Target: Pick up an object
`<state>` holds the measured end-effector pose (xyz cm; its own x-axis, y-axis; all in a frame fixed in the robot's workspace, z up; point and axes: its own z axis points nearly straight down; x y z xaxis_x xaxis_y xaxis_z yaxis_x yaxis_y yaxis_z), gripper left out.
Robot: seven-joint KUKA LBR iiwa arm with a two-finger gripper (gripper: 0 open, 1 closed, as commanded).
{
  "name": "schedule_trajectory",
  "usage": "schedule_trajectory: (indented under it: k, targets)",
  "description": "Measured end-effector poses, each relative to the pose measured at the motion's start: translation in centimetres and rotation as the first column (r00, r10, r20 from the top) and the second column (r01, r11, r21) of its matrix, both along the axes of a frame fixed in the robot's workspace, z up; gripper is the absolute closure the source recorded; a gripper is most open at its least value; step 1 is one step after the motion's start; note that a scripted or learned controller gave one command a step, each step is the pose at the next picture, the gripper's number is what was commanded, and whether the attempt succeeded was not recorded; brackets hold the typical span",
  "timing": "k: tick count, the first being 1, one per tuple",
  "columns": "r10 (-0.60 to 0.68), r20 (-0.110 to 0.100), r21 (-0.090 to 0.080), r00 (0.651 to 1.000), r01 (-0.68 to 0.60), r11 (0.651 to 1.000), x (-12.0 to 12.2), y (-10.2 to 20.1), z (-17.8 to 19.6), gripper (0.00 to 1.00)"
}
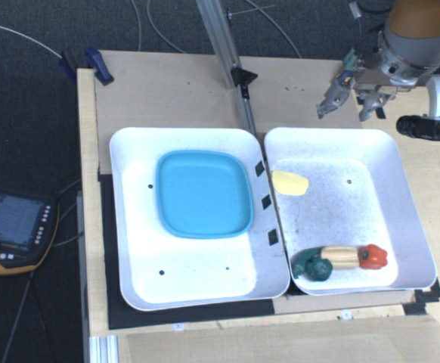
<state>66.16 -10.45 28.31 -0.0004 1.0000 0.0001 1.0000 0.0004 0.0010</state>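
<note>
Above the right bin, fingers seemingly apart, holding nothing, no readable labels.

— Where are the bins?
— Two sit side by side on the table. The left bin has a plate in it.
— And the right bin?
— A chip lies near its left wall, toward the back. Along the front wall lie three things in a row: a lump on the left, a stick in the middle, a ball on the right.
— And the gripper?
— It hangs behind the right bin, over the table.
</note>
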Motion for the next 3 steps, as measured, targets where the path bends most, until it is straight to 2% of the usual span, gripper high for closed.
schedule_trajectory:
  k: [2, 3]
  targets:
    - [-0.001, -0.006, 0.000, 1.000, 0.001, 1.000, -0.3, -1.3, -11.1, 0.00]
    - [0.000, -0.004, 0.000, 1.000, 0.000, 1.000, -0.7, -0.9, -15.4, 0.00]
